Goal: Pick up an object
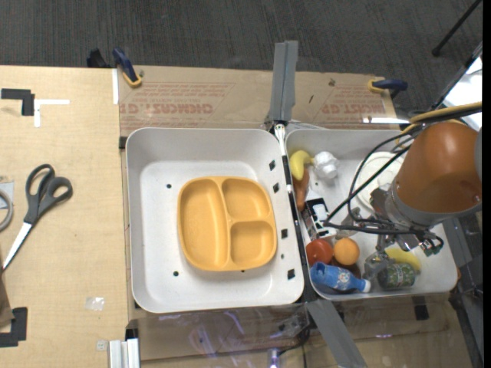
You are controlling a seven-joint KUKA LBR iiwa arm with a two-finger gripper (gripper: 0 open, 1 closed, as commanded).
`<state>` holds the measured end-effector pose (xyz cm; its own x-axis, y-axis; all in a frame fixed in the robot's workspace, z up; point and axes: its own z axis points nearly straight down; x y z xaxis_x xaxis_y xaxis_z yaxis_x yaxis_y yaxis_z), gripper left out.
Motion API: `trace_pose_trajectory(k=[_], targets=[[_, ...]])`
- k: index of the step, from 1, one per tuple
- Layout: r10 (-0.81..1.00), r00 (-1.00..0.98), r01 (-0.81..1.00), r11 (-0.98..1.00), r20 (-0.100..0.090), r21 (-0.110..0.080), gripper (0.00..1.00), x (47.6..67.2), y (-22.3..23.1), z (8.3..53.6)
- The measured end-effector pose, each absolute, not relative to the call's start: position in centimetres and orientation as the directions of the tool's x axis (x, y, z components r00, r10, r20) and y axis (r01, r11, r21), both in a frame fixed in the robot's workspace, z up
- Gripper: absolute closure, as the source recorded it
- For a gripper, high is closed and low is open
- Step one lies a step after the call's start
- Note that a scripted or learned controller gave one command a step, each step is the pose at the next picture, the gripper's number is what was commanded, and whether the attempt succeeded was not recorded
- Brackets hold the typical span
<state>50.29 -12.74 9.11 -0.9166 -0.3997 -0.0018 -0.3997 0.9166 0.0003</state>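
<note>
The right bin (349,140) holds several small objects. Along its left side lie a yellow banana-like toy (299,160), a white lumpy piece (326,165) and a black-and-white item (314,213). Near the front sit a red ball (319,250), an orange ball (347,251), a blue toy (337,280), a dark green object (396,276) and a yellow piece (404,258). The arm's orange band (445,167) hangs over the bin's right half. My gripper (393,241) is low in the front right part, just above the yellow piece and the green object, with cables partly hiding it.
The left bin (146,205) holds a yellow divided plate (228,223). Scissors (34,202) lie on the wooden bench at the far left. Cardboard (199,106) with blue clamps stands behind both bins. A grey post (284,79) rises between the bins at the back.
</note>
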Motion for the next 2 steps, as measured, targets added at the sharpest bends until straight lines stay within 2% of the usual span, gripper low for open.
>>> trace_pose_trajectory(k=[1, 2], targets=[[-0.334, -0.943, -0.334, 0.943, -0.003, -0.001, 0.0, 49.2, -17.7, 9.2], [-0.278, -0.961, -0.278, 0.961, -0.005, 0.0, 0.0, 59.5, -12.9, 9.3]])
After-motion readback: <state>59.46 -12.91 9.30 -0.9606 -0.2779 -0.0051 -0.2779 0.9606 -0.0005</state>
